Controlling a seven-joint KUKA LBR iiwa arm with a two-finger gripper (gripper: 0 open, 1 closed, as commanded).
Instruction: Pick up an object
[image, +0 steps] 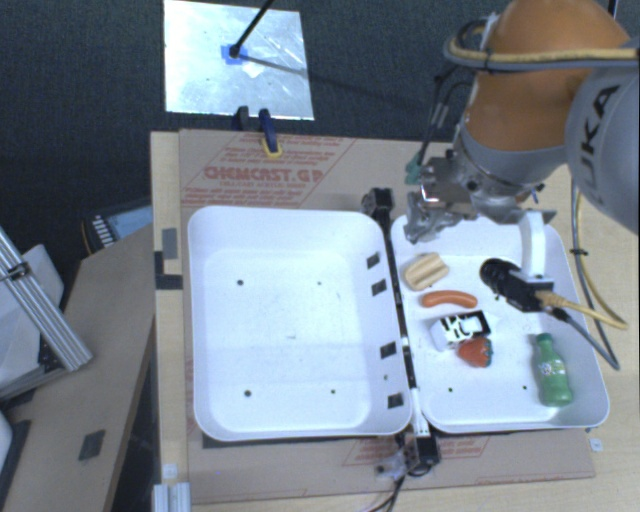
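Over right bin (590, 405), far-left corner: gripper (425, 215) hovering, finger state can't tell, nothing visibly held. Below it: bread roll (424, 270), sausage (449, 299), strawberry (476, 351); green bottle (550, 370) near right edge.

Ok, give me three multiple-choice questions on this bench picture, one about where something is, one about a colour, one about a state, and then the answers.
1. Which bin holds the toy food?
A. left bin
B. right bin
C. both

2. What colour is the bottle?
A. green
B. blue
C. yellow

3. How does the bottle rest?
A. standing upright
B. lying on its side
C. leaning on the arm

Answers:
1. B, since the bun, sausage, strawberry and bottle all lie in the right bin.
2. A, its body is plainly green.
3. B, its length lies flat along the bin floor.
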